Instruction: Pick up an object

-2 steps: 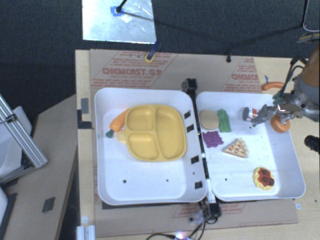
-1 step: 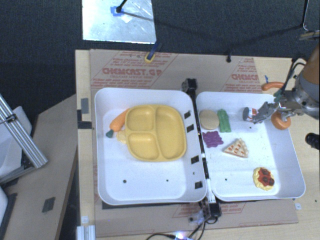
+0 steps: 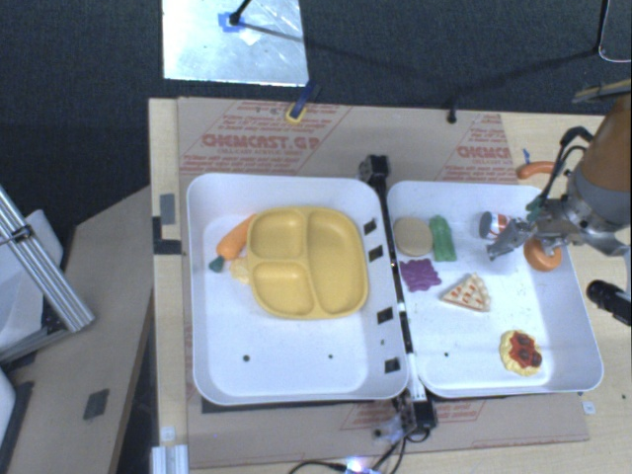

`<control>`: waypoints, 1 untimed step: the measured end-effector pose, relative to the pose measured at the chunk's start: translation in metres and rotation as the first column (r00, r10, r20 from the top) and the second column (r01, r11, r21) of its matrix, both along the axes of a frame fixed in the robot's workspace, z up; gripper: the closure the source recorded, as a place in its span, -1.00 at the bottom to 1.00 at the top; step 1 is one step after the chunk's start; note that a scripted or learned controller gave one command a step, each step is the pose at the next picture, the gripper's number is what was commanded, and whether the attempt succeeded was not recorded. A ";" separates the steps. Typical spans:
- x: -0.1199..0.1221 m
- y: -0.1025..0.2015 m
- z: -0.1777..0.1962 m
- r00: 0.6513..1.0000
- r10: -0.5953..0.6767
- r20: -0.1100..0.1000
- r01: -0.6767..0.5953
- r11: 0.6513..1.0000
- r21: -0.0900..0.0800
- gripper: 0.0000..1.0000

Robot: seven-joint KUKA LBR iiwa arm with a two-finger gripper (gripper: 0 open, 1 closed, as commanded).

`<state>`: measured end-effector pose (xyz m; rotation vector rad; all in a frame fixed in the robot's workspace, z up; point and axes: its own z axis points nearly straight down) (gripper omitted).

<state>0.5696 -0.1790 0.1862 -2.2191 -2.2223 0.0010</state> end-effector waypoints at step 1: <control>0.003 -0.008 -0.047 1.000 0.000 0.000 0.000 1.000 0.000 -1.00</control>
